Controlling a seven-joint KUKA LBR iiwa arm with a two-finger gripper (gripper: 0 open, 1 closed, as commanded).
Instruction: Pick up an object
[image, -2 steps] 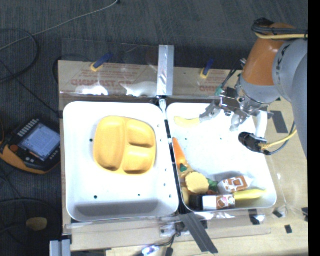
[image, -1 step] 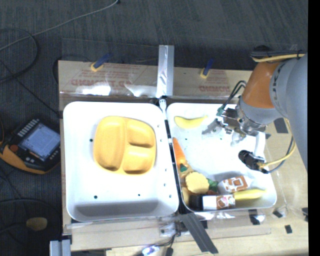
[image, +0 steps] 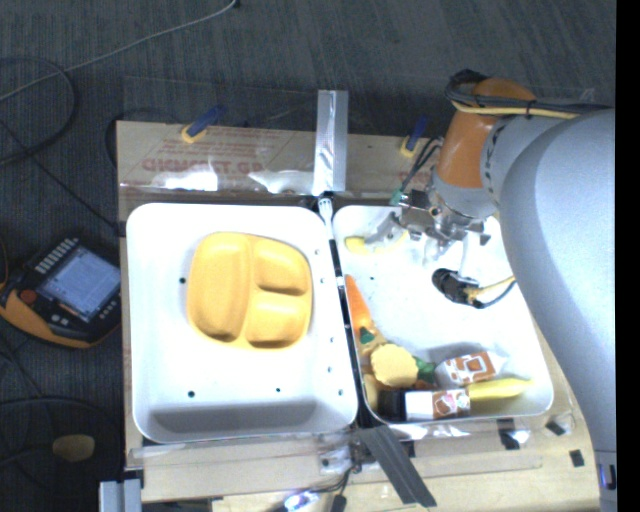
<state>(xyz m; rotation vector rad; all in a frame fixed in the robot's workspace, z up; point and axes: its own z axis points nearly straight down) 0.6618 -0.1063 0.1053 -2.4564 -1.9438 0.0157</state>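
Note:
My gripper (image: 425, 222) hangs over the far end of the right bin (image: 470, 325), below the orange wrist band (image: 470, 150). A small yellow piece (image: 353, 242) lies just left of it in the bin's far left corner. Along the bin's left wall lies an orange carrot (image: 354, 303). At the near end sit a lumpy yellow object (image: 393, 366), a small carton (image: 468, 368), a dark bottle (image: 433, 404) and a yellow banana (image: 505, 390). I see nothing held in the gripper.
The left bin (image: 160, 400) holds a yellow compartment tray (image: 247, 289). A black cable end (image: 455, 284) dangles below the wrist over the right bin. The grey arm (image: 570, 250) covers the bench's right side. A handheld pendant (image: 65, 290) lies on the floor at left.

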